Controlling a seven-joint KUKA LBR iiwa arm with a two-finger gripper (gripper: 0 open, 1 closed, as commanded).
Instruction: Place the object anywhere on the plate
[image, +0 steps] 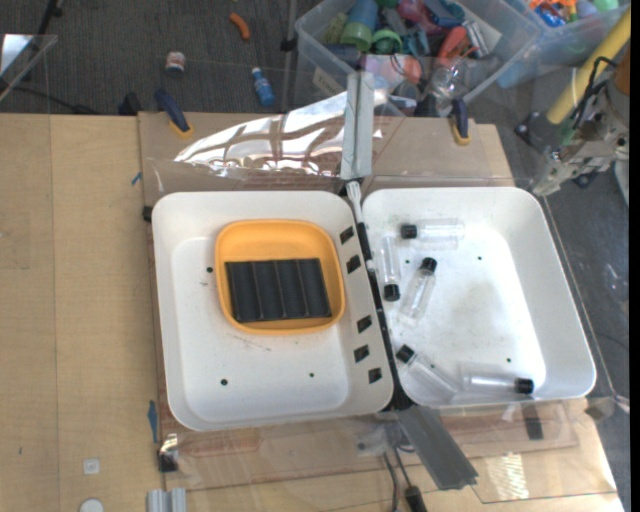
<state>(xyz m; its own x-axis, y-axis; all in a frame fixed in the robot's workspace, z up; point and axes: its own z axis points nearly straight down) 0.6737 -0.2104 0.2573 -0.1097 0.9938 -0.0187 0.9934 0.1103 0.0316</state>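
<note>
An orange plate (232, 240) with rounded corners lies in the left white bin (260, 390), toward its back. A black ribbed rectangular object (278, 290) rests flat on the plate, covering most of its middle and front. Several clear vials with black caps lie in the right white bin (545, 300). One vial (432, 231) is near the back, another (418, 285) lies in the middle left, and a third (495, 382) is along the front wall.
Black clips (362, 323) line the divider between the two bins. Crinkled clear plastic (260, 145) lies behind the left bin. A clear tub of coloured toys (420, 35) stands beyond the bench. Bare wooden benchtop (70, 300) lies to the left.
</note>
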